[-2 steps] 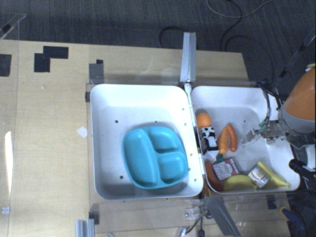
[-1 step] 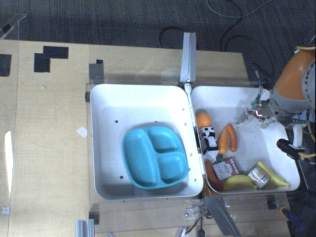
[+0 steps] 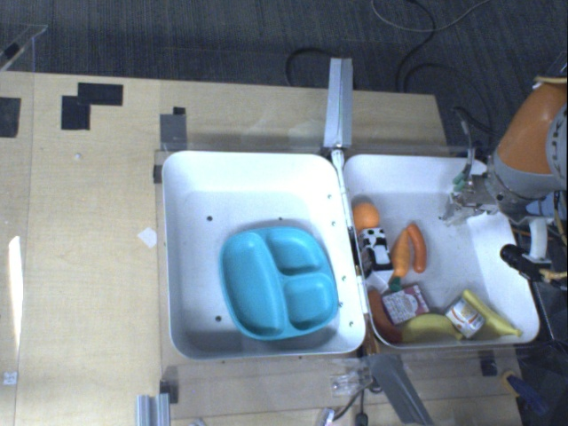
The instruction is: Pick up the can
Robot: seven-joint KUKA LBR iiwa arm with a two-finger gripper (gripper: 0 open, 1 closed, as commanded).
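The tool [image 3: 461, 201] hangs over the far right part of the right bin [image 3: 417, 171], a small metal-looking cluster below the grey wrist and the orange band of the arm [image 3: 532, 145]. It is too small and blurred here to say whether it is open or closed, and nothing is visibly gripped in it. It sits clear of the pile of things at the bin's near end.

Out from there, down toward the near right corner, lies the can [image 3: 464, 316]: a short cylinder on its side, pale label with brownish print, one round end turned toward the near right. Its long axis runs slantwise, from far left to near right. It lies against a yellow banana [image 3: 444, 325], a smooth curved shape stretching along the near wall.

Just left of the can is a small red and white packet [image 3: 405, 305], flat and rectangular. Beyond that, an orange carrot [image 3: 410, 248], tapered, lying roughly along the bin's depth. A round orange fruit [image 3: 366, 215] sits near the divider, with a black and white block [image 3: 377, 248] just nearer to us.

The left bin [image 3: 204, 193], smooth white plastic with rounded corners, carries a blue divided plate [image 3: 277, 280] with three compartments, glossy. Both bins rest on the pale wooden bench [image 3: 80, 238].
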